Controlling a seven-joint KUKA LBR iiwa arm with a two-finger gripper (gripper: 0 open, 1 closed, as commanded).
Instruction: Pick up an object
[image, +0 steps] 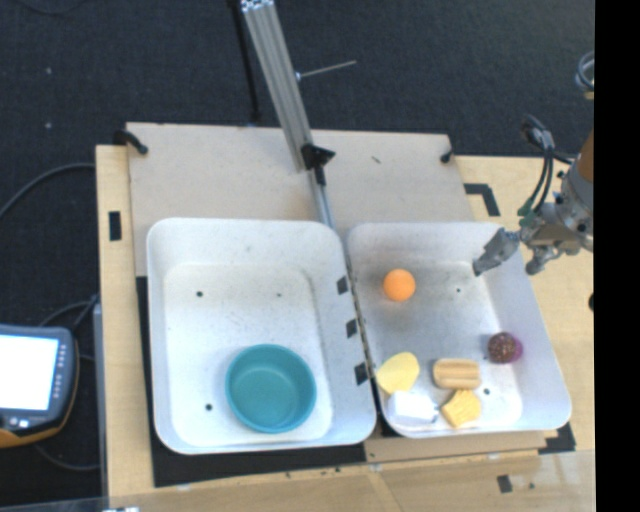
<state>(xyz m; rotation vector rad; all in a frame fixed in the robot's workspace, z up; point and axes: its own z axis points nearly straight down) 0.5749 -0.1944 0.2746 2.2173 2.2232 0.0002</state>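
Gripper (518, 252) of mine hangs over the right bin's (430, 240) far right rim, its two fingers spread and holding nothing. The orange ball (399, 285) lies in that bin to my left and slightly nearer the camera, alone with no obstacle between us. A purple ball (504, 347), tan block (456, 373) and yellow pieces (398, 372) cluster along the near edge, and a teal bowl (270, 388) sits in the left bin (190, 250).

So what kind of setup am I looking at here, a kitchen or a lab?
Most likely a robot lab bench for grasping trials: two shallow white bins side by side on a board, toy-like items such as an orange ball and a teal bowl, and a teach pendant at the left edge.
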